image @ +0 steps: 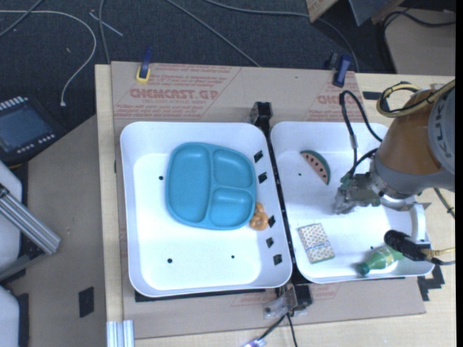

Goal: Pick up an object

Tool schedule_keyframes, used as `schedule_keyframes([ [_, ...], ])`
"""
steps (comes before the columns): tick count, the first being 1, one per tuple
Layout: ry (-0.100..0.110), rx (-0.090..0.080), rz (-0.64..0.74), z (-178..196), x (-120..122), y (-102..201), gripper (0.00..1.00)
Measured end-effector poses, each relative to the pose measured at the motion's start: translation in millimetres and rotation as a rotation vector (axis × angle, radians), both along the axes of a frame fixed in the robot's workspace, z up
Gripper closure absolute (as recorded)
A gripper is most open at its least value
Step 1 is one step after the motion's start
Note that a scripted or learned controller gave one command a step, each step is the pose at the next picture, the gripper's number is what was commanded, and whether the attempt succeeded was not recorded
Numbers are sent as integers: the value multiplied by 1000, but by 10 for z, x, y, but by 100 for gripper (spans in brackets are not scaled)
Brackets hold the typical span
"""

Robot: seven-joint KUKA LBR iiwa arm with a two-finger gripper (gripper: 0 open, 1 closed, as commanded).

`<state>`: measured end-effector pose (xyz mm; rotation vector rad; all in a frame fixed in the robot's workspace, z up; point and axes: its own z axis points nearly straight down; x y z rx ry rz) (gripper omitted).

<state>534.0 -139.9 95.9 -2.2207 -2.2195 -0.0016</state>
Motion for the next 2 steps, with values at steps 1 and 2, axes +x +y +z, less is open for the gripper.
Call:
schedule_keyframes([
  [1,-7,-4,1,558,99,-64,100],
  [2,-9,-4,2,1200,82,-88,100],
])
